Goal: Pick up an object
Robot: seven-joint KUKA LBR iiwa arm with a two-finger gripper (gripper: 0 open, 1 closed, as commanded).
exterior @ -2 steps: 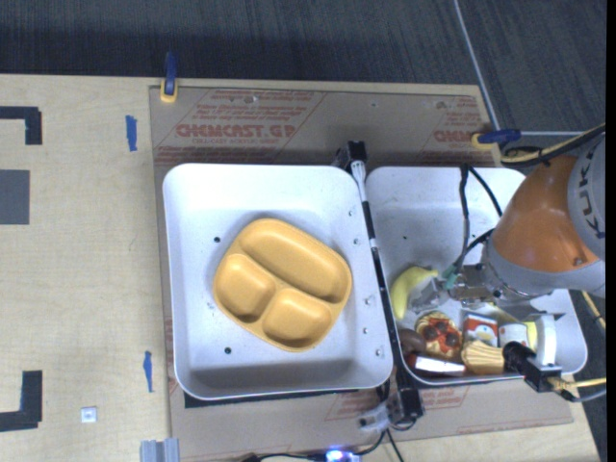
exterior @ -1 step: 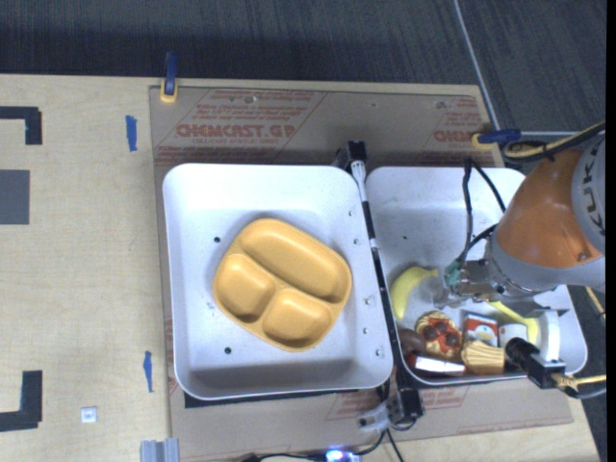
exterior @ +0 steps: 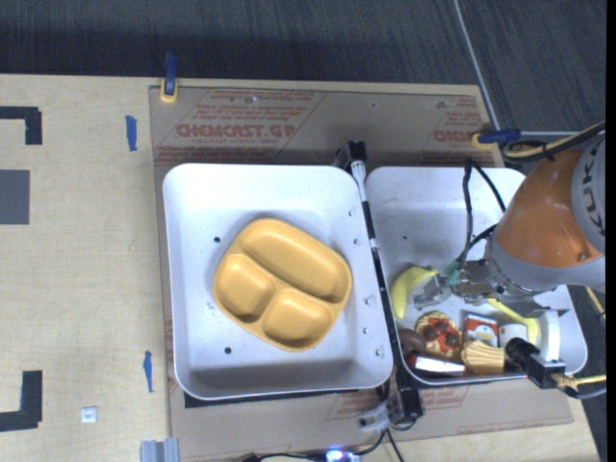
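Our gripper (exterior: 450, 283) sits low in the right bin (exterior: 423, 195), at the end of the grey arm (exterior: 549, 229) with its orange band, which comes in over the bin's right wall. We cannot tell whether it is released or clenched, and we see nothing that we could call held.

Just beside it, on the side toward the divider between the bins, lies a yellow banana-shaped piece (exterior: 408, 289). It is curved, rests on the bin floor, and is the thing nearest the gripper. We cannot tell whether the two touch.

Toward the near wall from there we see a round dark item with red and yellow patches (exterior: 438, 335). Next to it is a small white-and-red packet (exterior: 479, 331). A tan ridged piece (exterior: 484, 358) lies against the near wall, and a dark item with a white strip (exterior: 431, 363) lies in the near corner. These four crowd together.

The left bin (exterior: 183, 258) holds one thing, a yellow tray with three compartments (exterior: 281, 282), lying tilted near its middle.

Both bins rest on a brown cardboard sheet with red print (exterior: 241, 114). The sheet lies on the pale wooden desk (exterior: 77, 258), where we note blue tape marks (exterior: 131, 133) and black squares (exterior: 13, 196).
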